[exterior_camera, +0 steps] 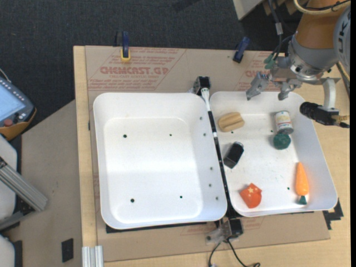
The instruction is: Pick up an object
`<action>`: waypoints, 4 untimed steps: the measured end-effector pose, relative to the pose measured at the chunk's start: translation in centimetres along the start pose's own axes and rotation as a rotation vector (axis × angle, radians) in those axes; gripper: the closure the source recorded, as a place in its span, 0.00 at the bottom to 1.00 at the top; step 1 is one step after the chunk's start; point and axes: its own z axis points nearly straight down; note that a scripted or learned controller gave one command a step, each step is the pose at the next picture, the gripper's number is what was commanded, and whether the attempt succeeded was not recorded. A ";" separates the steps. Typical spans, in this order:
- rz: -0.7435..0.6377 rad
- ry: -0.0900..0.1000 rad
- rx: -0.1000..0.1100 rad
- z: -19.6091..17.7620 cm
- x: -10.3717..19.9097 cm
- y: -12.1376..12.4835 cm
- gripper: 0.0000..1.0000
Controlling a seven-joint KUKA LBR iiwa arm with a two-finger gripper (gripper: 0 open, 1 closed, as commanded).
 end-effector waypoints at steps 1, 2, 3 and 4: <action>-0.001 -0.001 -0.003 -1.1 0.0 0.1 1.00; 0.001 0.004 0.009 -1.1 3.0 -11.3 1.00; -0.002 0.004 0.008 -1.3 6.9 -17.3 1.00; -0.007 0.003 0.001 -1.8 13.2 -17.3 1.00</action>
